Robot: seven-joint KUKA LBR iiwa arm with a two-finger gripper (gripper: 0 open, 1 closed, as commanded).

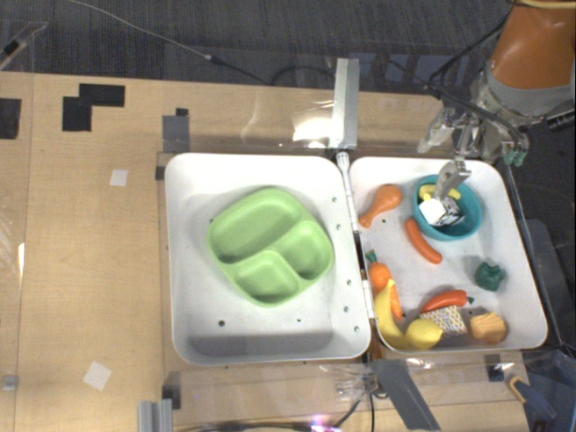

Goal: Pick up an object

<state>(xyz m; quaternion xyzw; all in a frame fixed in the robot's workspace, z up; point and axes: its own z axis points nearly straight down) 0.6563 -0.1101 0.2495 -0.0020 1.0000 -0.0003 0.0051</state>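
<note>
Reaching down into the blue bowl [449,211] at upper right of the frame, claw [447,196] state impossible to tell, hot dog [424,241] just beside the bowl, likely next a firm squeeze, then a lift.

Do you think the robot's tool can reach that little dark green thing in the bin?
Probably yes. The dark green thing lies alone on open bin floor, apart from the sausage, and the tool hangs over the blue bowl close by.
</note>
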